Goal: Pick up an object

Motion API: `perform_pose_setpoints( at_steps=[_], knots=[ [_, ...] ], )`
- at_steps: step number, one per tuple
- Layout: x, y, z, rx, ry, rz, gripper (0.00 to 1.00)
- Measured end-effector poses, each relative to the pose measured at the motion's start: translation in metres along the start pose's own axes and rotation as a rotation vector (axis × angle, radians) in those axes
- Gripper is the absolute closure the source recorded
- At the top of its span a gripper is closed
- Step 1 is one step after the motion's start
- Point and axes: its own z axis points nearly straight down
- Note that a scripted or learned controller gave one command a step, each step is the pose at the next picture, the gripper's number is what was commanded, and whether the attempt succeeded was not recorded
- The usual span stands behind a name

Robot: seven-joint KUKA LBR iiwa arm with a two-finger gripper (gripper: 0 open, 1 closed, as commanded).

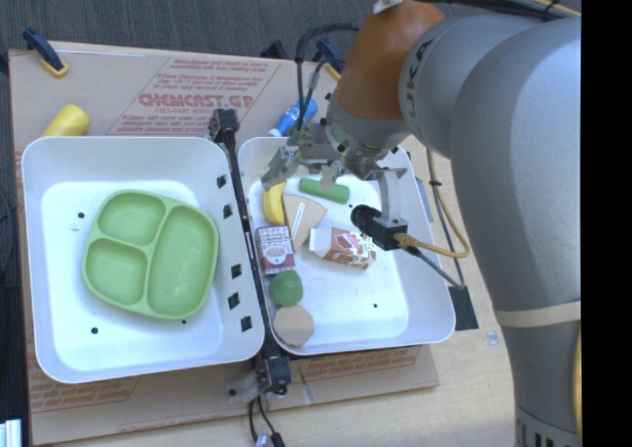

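Camera view: the arm [494, 110] comes in from the right and bends down over the far part of the right bin [420, 322]. Its gripper [326, 167] hangs above the bin's far left corner, just over a green bar [326, 188] that lies flat there. Whether its tips are apart or together, I cannot tell; the wrist hides them.

The right bin holds the loose things. A banana [274, 204] lies at the far left, by the wall. Just right of it is a tan wedge [302, 211]. A small red box [275, 248] lies nearer, along the left wall. A red and white carton [348, 248] sits near the middle, next to a small white piece [318, 239]. A green ball [286, 288] is nearer still, and a tan disc [293, 326] sits in the near left corner, touching the wall.

The left bin [49, 336] holds a green tray [150, 254] with three sections, set flat in the middle.

Both bins stand on cardboard [197, 90] with red print. A yellow thing [67, 121] lies on it beyond the left bin, and a blue clamp [44, 50] grips its far left edge.
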Motion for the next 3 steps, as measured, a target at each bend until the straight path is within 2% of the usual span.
perform_pose_setpoints(
  at_steps=[1, 2, 3],
  knots=[
    [0.059, 0.0, 0.0, 0.002, 0.0, -0.002, 0.0],
    [0.004, 0.042, -0.001, -0.002, 0.001, 0.003, 0.0],
    [-0.043, -0.042, 0.065, 0.0, 0.001, 0.001, 0.0]
  ],
)
